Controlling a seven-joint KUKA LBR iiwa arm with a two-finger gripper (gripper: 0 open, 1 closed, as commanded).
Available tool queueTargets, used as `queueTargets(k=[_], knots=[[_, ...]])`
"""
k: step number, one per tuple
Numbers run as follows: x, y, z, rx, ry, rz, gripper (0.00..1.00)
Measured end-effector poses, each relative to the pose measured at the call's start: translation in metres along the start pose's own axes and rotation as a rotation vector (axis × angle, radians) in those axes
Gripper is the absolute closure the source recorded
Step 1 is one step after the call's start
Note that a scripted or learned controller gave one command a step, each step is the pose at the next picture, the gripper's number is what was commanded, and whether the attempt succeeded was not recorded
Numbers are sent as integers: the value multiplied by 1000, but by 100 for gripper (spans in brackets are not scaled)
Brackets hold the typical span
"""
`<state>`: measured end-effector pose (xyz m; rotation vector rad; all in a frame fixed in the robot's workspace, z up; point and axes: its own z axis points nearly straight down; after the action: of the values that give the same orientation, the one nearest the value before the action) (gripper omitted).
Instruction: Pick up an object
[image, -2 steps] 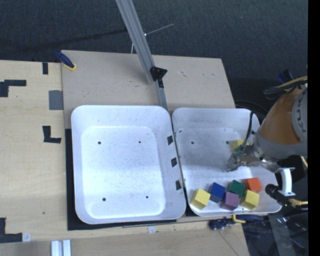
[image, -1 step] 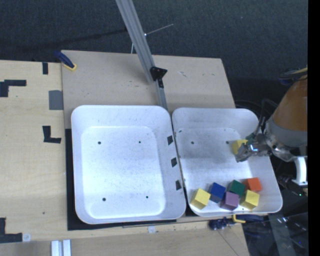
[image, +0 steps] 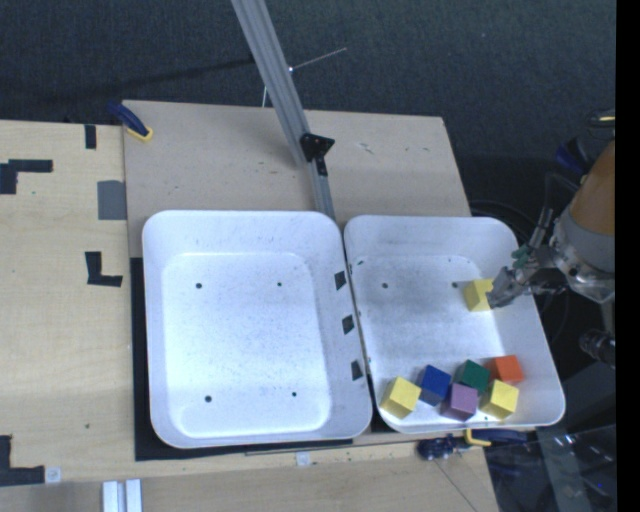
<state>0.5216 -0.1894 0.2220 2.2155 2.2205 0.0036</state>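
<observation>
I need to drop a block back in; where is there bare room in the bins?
The left bin floor is bare wall to wall. In the right bin, the middle and far end are free, between the divider and the yellow block at the gripper. The near end is crowded with cubes.

bench (image: 250, 150): light wood | left bin (image: 160, 300) and right bin (image: 420, 232) side by side on it, touching

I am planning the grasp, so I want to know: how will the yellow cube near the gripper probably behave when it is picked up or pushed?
The yellow cube looks rigid with flat faces, so it should slide, not roll. It looks small beside the gripper, so probably light. The right bin has a smooth floor, so a push may move it easily.
</observation>
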Motion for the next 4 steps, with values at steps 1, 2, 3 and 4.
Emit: queueTargets(k=[1, 2, 3, 4], knots=[[-3, -2, -44, 1, 0, 1, 100], [54, 12, -30, 6, 3, -4, 100], [108, 27, -16, 8, 3, -4, 100], [168, 32, -7, 8, 3, -5, 100]])
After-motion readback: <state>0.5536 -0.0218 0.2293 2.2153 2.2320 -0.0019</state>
